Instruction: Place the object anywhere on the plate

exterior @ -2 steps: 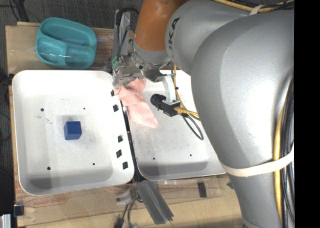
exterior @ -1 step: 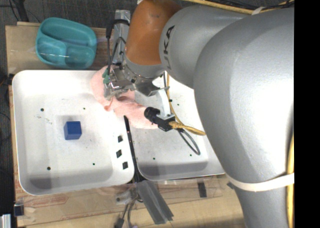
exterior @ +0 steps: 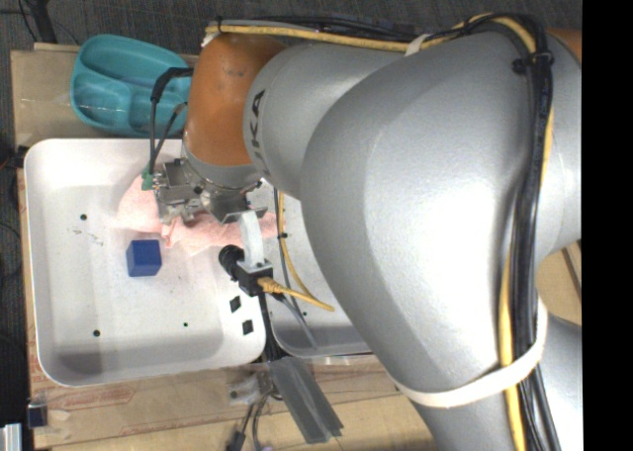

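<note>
Arm point(exterior: 415, 192): bulky smooth grey shell, rounded joints. Orange band point(exterior: 226, 93) above wrist; dark "KA" lettering beside it on the grey. Yellow and black cables point(exterior: 529, 172) run along the casing, one white strap. Wrist hardware point(exterior: 198, 192) metallic grey, small green part, possibly a connector; black cable looping up.

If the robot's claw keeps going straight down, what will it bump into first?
Probably the pink plate in the left bin. The claw hangs right over it, pointing down. The blue block sits off to one side. Depth is hard to judge.
</note>
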Robot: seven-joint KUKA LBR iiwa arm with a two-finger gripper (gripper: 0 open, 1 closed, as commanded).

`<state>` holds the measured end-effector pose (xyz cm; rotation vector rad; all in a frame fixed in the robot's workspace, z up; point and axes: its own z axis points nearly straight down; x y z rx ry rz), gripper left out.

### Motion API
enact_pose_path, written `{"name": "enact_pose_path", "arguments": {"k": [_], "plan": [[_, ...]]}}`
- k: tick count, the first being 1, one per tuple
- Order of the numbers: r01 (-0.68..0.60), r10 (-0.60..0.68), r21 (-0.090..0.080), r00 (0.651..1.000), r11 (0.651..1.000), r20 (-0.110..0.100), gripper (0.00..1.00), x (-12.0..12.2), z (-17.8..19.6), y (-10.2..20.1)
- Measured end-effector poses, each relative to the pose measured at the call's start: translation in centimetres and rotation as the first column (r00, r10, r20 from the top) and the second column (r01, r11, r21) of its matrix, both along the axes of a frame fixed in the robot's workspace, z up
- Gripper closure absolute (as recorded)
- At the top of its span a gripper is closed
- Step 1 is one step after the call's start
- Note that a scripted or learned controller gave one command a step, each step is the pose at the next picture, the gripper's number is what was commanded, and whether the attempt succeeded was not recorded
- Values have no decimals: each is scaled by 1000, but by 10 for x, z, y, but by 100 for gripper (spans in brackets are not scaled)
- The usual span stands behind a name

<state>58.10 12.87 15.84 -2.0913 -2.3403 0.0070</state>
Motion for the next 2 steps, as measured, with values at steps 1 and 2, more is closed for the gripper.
{"name": "enact_pose_path", "arguments": {"k": [1, 2], "plan": [[-71, 71, 0, 997, 997, 1, 100, -92, -12, 54], [-315, 315, 1, 949, 949, 6, 100, -79, 65, -3]]}}
